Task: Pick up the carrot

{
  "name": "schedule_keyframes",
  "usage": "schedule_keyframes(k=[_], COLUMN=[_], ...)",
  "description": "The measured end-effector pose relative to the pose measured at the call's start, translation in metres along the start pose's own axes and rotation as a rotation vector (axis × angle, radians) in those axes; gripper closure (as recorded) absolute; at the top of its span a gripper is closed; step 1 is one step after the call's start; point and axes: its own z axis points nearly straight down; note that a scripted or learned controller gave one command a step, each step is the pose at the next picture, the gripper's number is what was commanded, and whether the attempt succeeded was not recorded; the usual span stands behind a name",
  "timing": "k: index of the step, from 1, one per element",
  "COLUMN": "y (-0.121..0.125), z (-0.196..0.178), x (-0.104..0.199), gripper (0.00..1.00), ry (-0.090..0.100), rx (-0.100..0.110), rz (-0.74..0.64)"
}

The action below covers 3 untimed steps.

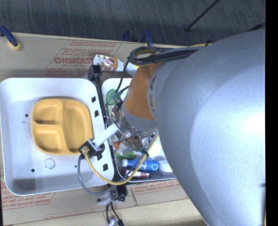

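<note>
Carrot shows as a small orange sliver in the right bin, under the arm's wrist — too hidden to tell its axis. Whether the claw is clenched, I cannot tell. A yellow divided tray lies in the left bin.

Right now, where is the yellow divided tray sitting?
The yellow divided tray lies in the left white bin, toward its middle, left of the divider between the bins and of the arm's wrist.
</note>
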Motion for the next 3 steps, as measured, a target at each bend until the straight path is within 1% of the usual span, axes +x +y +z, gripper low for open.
schedule_keyframes(k=[1,2,3], y=[0.065,0.065,0.075], z=[-0.069,-0.069,0.018], x=[-0.03,-0.03,-0.003], gripper=[1.0,0.0,0.0], ry=[0.003,0.002,0.001], rx=[-0.002,-0.001,0.0], rz=[0.038,0.038,0.007])
